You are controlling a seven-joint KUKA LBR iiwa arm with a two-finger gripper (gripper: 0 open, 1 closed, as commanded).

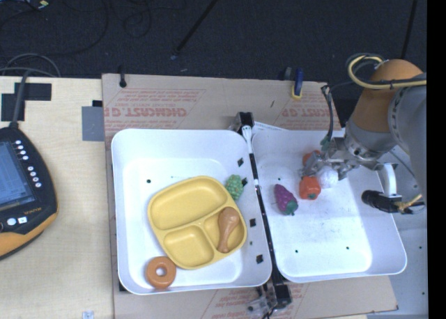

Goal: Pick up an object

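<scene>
My gripper [319,170] hangs low over the upper part of the right bin [348,255], reaching in from the right. A small red-orange tomato-like object [309,188] lies just below and left of it, touching or nearly touching the gripper's tip. A second bit of red [311,159] shows at the gripper's upper left, partly hidden by the hardware. A purple eggplant-like piece [285,199] lies on the bin floor, left of the red-orange object.
The left bin [132,171] holds a yellow divided plate [182,206] with a brown drumstick [228,228] on it, a green broccoli piece [235,186] by the divider and an orange doughnut [161,272] near the front. A handheld controller [17,185] rests at far left.
</scene>
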